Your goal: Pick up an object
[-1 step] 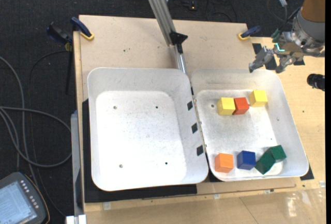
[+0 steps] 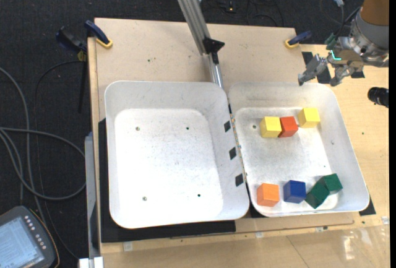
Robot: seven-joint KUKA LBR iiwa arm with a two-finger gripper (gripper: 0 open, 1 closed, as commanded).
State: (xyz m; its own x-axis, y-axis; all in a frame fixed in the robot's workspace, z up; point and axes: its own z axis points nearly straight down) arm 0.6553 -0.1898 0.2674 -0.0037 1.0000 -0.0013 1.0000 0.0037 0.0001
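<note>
Several small blocks lie in the right bin (image 2: 346,149). Near its far side, a yellow block (image 2: 270,127) touches a red block (image 2: 288,125), with a second yellow block (image 2: 309,116) just to their right. Along the near rim sit an orange block (image 2: 268,194), a blue block (image 2: 295,191) and two green blocks (image 2: 317,196) (image 2: 332,182). My gripper (image 2: 322,73) hangs over the bin's far right rim, beyond the yellow block. It is open, with nothing between its fingers.
The left bin (image 2: 117,137) stands beside the right one, and black clips sit on the seam between them. A slanted metal pole (image 2: 189,4) crosses the back of the bench. Clamps hold the bench's far corners, and cables run on the floor at left.
</note>
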